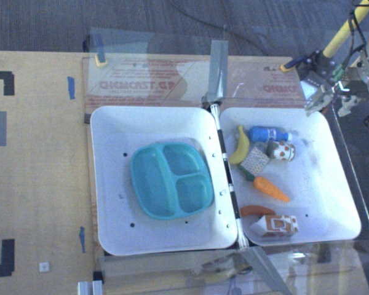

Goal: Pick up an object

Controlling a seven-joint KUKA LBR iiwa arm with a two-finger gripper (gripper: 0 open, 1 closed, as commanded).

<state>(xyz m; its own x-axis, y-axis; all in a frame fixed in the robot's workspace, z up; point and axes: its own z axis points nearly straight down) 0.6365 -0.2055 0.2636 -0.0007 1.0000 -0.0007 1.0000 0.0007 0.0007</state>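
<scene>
Filling left bin [107,226]: teal tray [171,180]; right bin [332,189]: banana [240,146], carrot [272,189].

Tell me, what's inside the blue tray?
Nothing shows in the blue tray's three sections. It lies flat in the left bin, hiding the bin floor underneath.

Divided plate [171,180] in left bin [107,128]; banana [239,146], bottle [267,134], carrot [271,188] in right bin [332,183].
</scene>
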